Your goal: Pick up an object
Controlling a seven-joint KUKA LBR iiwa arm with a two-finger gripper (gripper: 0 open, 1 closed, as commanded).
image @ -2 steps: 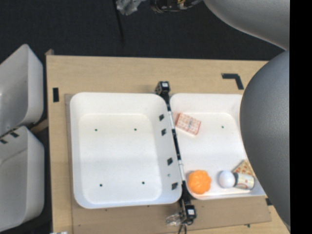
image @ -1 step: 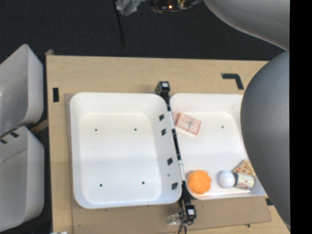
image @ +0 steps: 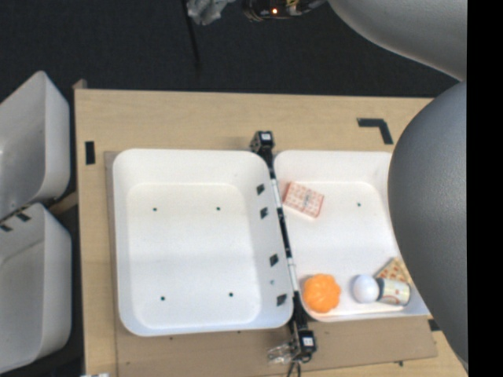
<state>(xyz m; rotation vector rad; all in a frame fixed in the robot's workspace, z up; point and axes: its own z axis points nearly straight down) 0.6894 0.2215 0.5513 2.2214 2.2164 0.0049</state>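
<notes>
Picking hasn't started imo: arm (image: 440,210) bulks over the right bin (image: 338,171) from the right edge, and whether the hand is spread or closed we can't tell. Candidates all sit in that bin: orange ball (image: 321,291) in the near-left corner, touching the wall; white ball (image: 364,288) beside a small cup-like item (image: 393,291); flat patterned card (image: 302,199) mid-bin. We'd go for the orange one, rounded w/ a dimpled skin, approaching top-down, jaws parallel to the divider. Card's too flat, smooth white ball may roll. Left bin (image: 189,163) is glossy plastic
</notes>
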